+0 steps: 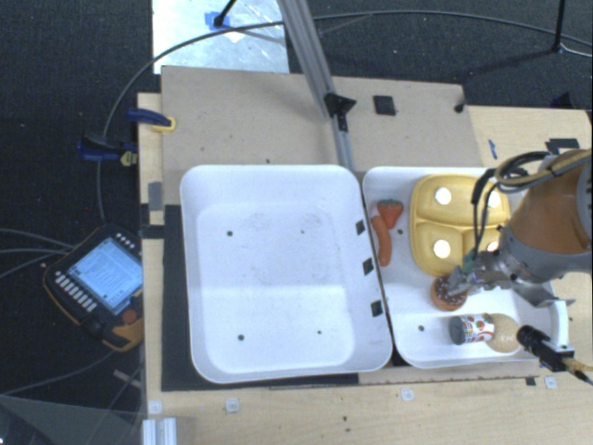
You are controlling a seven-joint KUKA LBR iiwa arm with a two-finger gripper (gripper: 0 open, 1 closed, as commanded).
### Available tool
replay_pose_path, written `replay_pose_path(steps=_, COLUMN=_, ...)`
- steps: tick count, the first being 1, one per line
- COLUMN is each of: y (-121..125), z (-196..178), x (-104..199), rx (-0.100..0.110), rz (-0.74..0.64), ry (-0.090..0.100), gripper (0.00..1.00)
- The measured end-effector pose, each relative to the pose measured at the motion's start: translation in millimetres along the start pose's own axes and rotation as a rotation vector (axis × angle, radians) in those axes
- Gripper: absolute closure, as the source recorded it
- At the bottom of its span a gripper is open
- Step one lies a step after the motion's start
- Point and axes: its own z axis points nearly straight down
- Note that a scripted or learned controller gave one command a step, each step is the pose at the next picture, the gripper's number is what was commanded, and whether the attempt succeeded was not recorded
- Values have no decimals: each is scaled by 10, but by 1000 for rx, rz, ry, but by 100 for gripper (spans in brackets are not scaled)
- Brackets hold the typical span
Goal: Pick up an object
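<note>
Counter (278, 123): tan board carrying two shallow white bins side by side.
Left bin (199, 248): bare white floor, a few dark specks, nothing to lift.
Right bin (408, 350): holds every candidate; arm (547, 225) reaching in over its far side.
Yellow tray (459, 216): largest item, at the back of the right bin, moulded plastic with two bright spots; probably light, stiff, too wide and smooth for a pinch except at a rim.
Bottle (482, 329): lying on its side near the front wall, pale bulb end, printed label, dark cap; likely light, hard and apt to roll, best taken across the middle.
Carrot toy (384, 230): orange, lying against the left wall of the right bin; probably soft or rubbery, easy across its width, wall crowding one side.
Brown round piece (448, 293): small, just in front of the yellow tray, directly under the gripper (463, 278); likely light, rigid, graspable across its rim.
Fingers: low over the brown piece, open or closed impossible to tell; no hold visible.
</note>
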Motion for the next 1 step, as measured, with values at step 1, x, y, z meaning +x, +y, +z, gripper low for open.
replay_pose_path(steps=1, y=26, z=-429, x=17, rx=-1, rz=6, ry=-11, gripper=100)
